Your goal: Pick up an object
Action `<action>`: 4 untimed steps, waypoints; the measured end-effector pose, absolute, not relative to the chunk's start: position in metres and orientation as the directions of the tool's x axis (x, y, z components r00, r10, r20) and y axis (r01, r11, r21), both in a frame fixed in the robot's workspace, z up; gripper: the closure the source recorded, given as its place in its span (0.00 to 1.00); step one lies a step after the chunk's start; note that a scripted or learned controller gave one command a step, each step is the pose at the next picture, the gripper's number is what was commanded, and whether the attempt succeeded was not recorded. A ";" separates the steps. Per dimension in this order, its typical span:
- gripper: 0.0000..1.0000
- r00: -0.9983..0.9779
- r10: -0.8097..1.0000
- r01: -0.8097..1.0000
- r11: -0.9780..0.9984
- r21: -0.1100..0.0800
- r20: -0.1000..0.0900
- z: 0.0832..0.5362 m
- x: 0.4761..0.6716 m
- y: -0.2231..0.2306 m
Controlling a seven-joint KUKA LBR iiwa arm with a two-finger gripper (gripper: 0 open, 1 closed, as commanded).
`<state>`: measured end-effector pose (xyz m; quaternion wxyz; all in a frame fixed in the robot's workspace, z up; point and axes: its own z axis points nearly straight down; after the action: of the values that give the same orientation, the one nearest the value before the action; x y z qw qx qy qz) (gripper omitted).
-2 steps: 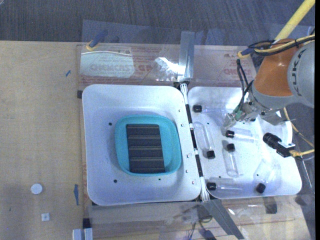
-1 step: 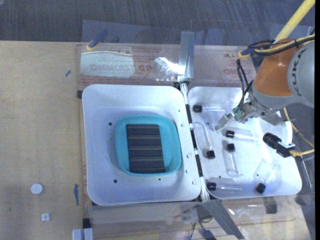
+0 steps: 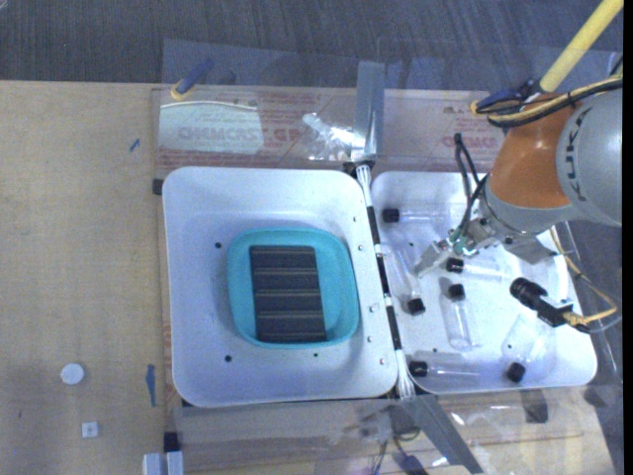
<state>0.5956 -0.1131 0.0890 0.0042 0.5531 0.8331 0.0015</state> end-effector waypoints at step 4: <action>0.00 -0.413 0.911 0.911 0.413 0.006 -0.003 0.089 0.578 -0.145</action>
<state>0.5782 -0.1447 0.0886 0.0029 0.5420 0.8404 0.0016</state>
